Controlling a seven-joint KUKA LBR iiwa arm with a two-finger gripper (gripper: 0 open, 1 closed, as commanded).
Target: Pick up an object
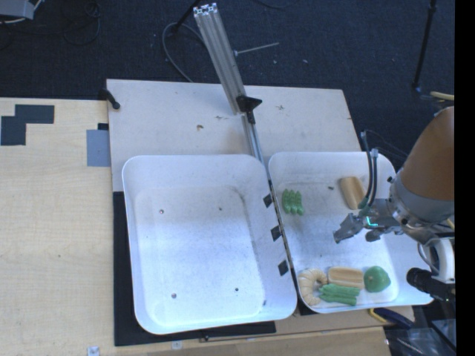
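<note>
We hang our gripper (355, 227) over the middle of the right bin (319, 162), jaws spread wide and empty. The tan cylinder (351, 192) lies nearest, just toward the bin's far edge, its long axis running far-to-near. The green ball (377, 278) and tan block (345, 276) sit along the near edge.

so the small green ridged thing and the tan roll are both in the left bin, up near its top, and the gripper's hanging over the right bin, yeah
Not quite: the camera view shows the green ridged piece and the tan roll in the right bin, in its upper part, not the left bin. The gripper does hang over the right bin, just below the tan roll.
</note>
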